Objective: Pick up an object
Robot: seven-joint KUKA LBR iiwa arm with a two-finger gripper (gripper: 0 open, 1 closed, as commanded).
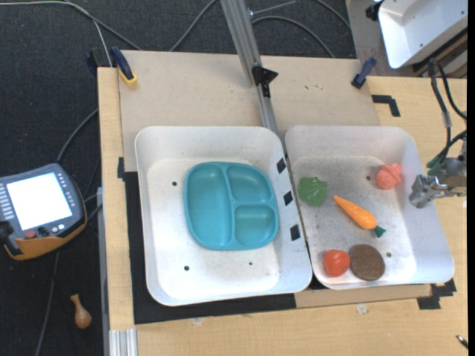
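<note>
Hovering at right bin [427, 254] rim, gripper [423, 193] near pink toy [388, 176]; grip state prob. unreadable, can't tell.

You see two white bins, the left bin [159, 199] and the right bin [423, 236], both speckled with fine dark flecks, on a pale tan table [193, 87] with black tape patches. In the left bin lies a turquoise divided plate [230, 205]. In the right one you have a green leafy vegetable [312, 190], an orange carrot [355, 213] with a dark green tip, a pink toy [388, 176], a red tomato [335, 262] and a brown disc [367, 262]. The hand [424, 191] is grey metal. Blue clamps [123, 66] with a yellow tip sit at the table corners.
</note>
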